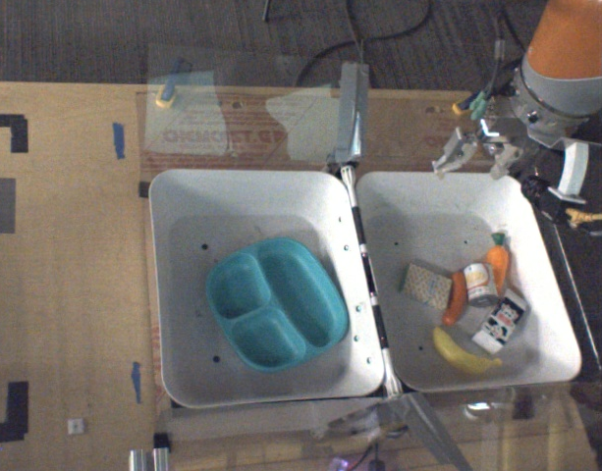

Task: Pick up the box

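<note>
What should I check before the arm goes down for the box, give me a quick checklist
1. Box located: ok. The small white and dark box lies near the right side of the right bin.
2. Gripper position: not ok. It hangs over the bin's far rim, well away from the box.
3. Fingers free: ok. Nothing sits between them and they look spread.
4. Room around the box: not ok. The can and carrot sit close behind it, the banana close beside it.
5. Box touching the can: cannot tell.
6. Left bin: ok. The teal divided tray lies far from the path.
</note>
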`<action>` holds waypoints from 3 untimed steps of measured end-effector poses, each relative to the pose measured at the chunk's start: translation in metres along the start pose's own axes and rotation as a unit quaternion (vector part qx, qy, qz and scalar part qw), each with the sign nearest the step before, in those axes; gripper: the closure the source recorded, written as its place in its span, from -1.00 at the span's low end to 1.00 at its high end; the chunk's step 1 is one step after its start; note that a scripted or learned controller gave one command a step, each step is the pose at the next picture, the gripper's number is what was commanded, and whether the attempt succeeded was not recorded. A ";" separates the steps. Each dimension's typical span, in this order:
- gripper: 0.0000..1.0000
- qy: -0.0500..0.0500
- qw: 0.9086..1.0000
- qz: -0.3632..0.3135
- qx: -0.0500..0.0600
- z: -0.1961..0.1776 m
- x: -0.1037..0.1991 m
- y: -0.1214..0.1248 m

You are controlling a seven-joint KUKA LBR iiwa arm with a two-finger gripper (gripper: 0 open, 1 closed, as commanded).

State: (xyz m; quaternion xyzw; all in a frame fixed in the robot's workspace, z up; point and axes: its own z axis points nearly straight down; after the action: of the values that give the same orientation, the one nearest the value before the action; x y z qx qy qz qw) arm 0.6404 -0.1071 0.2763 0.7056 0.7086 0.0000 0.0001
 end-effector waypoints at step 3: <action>-1.00 -0.001 0.990 -0.140 -0.005 0.187 0.007 -0.083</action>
State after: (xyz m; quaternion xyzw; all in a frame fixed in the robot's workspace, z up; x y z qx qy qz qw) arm 0.5575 -0.1006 0.0890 0.5996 0.8003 0.0031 0.0046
